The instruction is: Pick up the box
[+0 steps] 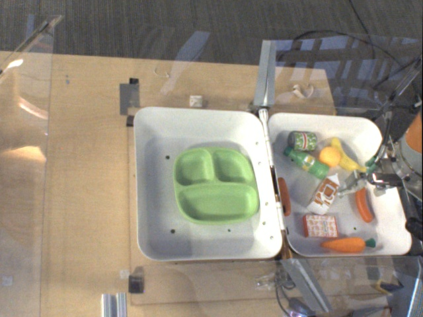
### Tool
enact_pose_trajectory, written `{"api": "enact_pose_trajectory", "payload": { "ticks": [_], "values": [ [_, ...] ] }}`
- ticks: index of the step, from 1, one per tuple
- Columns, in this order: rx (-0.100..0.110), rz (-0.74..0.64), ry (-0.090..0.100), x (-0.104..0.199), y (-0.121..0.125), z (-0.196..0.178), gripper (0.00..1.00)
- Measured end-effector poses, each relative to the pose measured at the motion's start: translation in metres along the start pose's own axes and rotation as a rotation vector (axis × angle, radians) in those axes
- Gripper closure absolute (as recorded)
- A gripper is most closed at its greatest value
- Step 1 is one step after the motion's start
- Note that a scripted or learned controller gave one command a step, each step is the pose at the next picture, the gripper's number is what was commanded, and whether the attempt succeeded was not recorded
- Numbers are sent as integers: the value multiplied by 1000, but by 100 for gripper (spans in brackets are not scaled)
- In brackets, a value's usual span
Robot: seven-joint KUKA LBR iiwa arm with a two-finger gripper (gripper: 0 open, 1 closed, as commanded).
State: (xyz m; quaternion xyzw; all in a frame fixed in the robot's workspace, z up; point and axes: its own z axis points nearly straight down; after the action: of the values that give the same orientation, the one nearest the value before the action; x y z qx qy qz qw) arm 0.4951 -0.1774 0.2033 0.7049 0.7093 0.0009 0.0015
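Left bin (152, 177): green divided plate (216, 183). Right bin (390, 236): carrot (344, 245) at near edge, red box (320, 226) just beyond it, white carton (325, 194), green bottle (307, 162), can (303, 140). Gripper (372, 176) at right wall; finger spread unclear, nothing visibly gripped.

The pale wooden table (79, 197) carries two shallow white plastic bins side by side; the left bin (149, 197) touches the right bin (390, 240); a small pale cube (195, 101) lies just behind the left bin.
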Motion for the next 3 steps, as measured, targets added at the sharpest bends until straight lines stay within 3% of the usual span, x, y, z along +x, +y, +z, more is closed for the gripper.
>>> {"api": "enact_pose_trajectory", "payload": {
  "ticks": [1, 2, 3],
  "values": [
    [-1, -137, 1, 47, -7, 68, 0],
    [-16, -181, -5, 23, 93, 110, 0],
    [-19, 180, -3, 72, 110, 110, 0]
  ]
}}
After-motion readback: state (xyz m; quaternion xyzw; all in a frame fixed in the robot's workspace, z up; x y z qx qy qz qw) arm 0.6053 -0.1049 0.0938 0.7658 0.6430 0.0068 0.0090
